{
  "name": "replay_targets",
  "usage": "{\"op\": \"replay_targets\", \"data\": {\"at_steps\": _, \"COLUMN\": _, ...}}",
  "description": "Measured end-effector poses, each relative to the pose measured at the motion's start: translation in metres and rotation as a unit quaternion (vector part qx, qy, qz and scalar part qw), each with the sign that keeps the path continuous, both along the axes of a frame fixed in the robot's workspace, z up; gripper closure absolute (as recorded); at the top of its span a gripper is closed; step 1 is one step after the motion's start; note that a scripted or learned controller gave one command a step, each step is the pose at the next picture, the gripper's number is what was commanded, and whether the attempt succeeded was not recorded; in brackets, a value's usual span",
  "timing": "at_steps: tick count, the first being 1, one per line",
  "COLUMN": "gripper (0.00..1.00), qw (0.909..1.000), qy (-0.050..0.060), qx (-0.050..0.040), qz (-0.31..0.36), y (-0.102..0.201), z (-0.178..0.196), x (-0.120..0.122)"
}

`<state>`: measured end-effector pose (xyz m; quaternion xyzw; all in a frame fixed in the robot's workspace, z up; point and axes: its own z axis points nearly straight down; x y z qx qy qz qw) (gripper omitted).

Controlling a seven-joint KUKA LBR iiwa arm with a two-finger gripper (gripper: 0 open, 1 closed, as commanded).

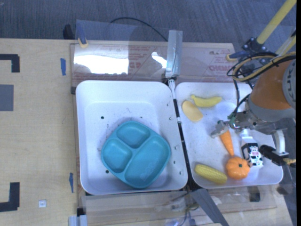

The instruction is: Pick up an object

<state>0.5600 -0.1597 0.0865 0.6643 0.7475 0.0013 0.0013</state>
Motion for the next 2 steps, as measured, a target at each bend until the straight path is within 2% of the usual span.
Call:
{"op": "replay_targets", "data": {"at_steps": 1, "gripper": 1.0, "qw": 1.0, "qy": -0.004, "qx": -0.0013, "qz": 0.0, "y": -0.001, "z": 0.013, "x": 0.002}}
{"op": "replay_targets", "data": {"at_steps": 2, "gripper": 1.0, "qw": 0.9998, "qy": -0.004, "qx": 0.0001, "qz": 0.021, "y": 0.076, "z": 0.138, "x": -0.033}}
